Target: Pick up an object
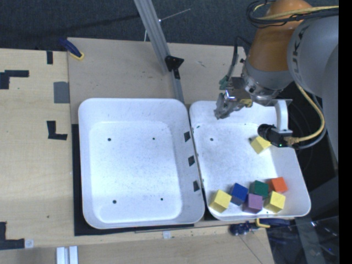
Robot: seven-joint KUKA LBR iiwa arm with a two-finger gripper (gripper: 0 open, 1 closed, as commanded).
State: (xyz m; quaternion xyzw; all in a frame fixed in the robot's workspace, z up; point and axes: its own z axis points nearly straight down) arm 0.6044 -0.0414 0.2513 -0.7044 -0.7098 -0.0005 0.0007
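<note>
**End effector over the far edge of the right bin, blocks lying below**

The grey arm with its orange band (278,23) reaches in from the right, and its end effector (224,110) hangs above the far left corner of the right shallow white bin (231,147). Whether it is spread or pressed together cannot be told from this angle, and nothing is seen between its tips.

A single yellow cube (260,144) lies apart near the bin's right wall. Along the near edge sits a cluster: a yellow block (221,201), a blue block (239,193), a green block (259,188), a purple block (255,202), an orange block (279,184) and another yellow block (276,201).

The left shallow white bin (135,164) sits beside it on the tan worktop (33,164).
</note>
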